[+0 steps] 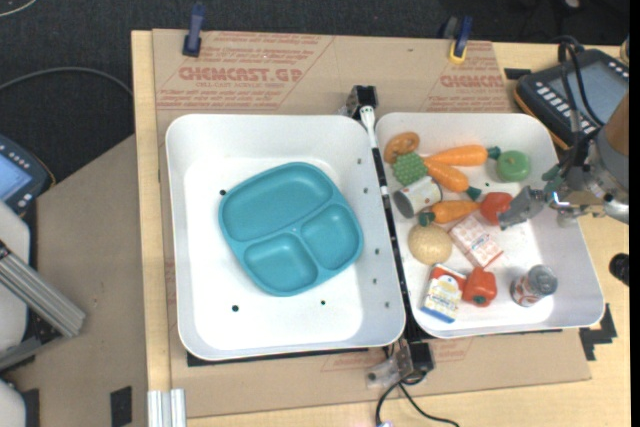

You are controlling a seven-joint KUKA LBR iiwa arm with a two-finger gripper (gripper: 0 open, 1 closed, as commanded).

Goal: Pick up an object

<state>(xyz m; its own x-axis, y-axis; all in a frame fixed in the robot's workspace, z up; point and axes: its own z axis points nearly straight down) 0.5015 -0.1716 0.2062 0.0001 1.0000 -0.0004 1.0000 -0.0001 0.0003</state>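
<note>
Objects fill the right bin [570, 310] we see: carrots [458, 156], a potato [431, 244], a tomato [496, 206], a can [533, 285]. Our gripper [524, 207] reaches over that bin's right side beside the tomato; whether its fingers are open we cannot tell. A teal plate [290, 227] sits in the left bin [195, 245].

The left bin [190, 215] leaves open white floor all around the teal divided plate [290, 228], widest along its near and left sides. The right bin [560, 310] is crowded: carrots [455, 157], a green piece [513, 165], a red tomato [495, 206], a small box [476, 243] and a can [533, 286] sit close together. Its barest patch lies along the right wall, where the pincer [530, 205] reaches in.
</note>
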